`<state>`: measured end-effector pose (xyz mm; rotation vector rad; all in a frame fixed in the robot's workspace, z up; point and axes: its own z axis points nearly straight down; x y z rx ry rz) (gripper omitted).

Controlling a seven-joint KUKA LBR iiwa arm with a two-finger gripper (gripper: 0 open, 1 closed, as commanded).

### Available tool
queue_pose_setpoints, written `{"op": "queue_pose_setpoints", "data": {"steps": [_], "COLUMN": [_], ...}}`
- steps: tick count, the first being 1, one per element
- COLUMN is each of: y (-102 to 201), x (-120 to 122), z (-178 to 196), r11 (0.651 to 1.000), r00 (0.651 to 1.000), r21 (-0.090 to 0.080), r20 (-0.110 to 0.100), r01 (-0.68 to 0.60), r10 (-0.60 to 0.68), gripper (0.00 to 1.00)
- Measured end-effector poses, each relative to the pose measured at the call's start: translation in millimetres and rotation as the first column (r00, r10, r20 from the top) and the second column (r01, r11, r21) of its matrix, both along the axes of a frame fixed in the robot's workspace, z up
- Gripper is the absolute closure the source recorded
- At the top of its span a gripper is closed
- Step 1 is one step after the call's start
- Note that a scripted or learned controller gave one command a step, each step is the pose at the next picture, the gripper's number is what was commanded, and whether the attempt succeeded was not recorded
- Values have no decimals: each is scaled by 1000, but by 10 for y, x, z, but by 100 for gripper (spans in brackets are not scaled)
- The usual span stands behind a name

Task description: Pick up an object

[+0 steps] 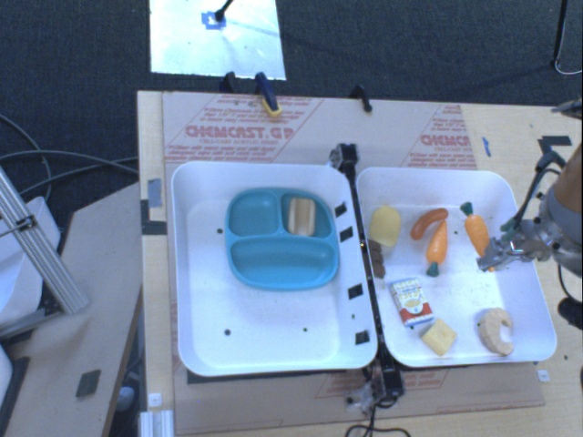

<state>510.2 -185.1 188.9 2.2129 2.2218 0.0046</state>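
The right bin [524,198] holds several toy foods: a yellow fruit [385,226], a red-orange sausage [428,223], a small carrot [438,245], a larger carrot [475,229], a juice carton [413,301], a yellow cheese block [439,337] and a pale curled pastry [496,330]. My gripper [499,255] reaches in from the right and hangs low over the right bin, just at the lower tip of the larger carrot. Nothing is seen held in it.
The left bin [196,317] carries a blue divided plate [278,255] with a tan bread piece [301,216] in one compartment. A small brown piece [377,260] lies by the black-marked divider [357,262]. The arm's grey wrist [560,235] overhangs the right bin's edge.
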Motion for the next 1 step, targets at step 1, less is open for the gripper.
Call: {"op": "queue_pose_setpoints", "data": {"steps": [1], "y": [-3], "x": [16], "z": [379], "r11": [1000], "r00": [1000], "r21": [0], "r20": [-1], "r01": [-1], "r10": [1], "gripper": [100]}}
